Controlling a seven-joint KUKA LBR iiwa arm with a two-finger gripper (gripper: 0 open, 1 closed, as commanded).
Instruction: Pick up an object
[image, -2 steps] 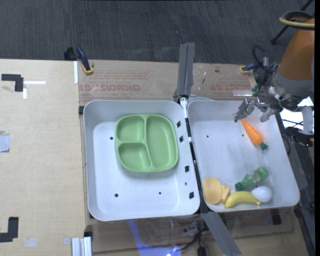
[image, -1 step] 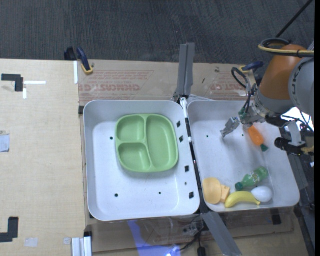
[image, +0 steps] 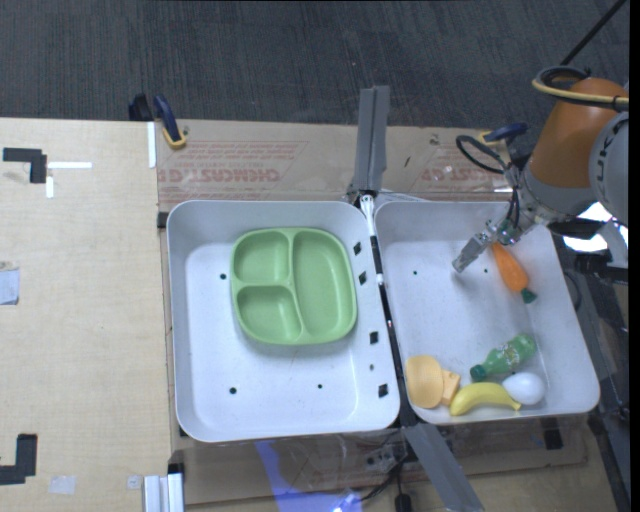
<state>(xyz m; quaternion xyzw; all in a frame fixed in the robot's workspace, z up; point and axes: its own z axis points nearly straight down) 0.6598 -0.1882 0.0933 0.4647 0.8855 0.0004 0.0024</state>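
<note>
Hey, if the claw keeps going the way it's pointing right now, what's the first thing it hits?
The claw points down and toward the left, so it would likely meet the bare floor of the right bin first. The carrot lies beside it, off that line. Depth is hard to judge from one slanted view.

Bins (image: 200, 330): smooth white plastic, slight sheen. Green divided plate (image: 294, 287): matt plastic. Worktop (image: 80, 330): pale wood, matt. Banana (image: 484, 399), 5 o'clock in the right bin: glossy plastic. Hand (image: 470, 255): dull grey metal
</note>
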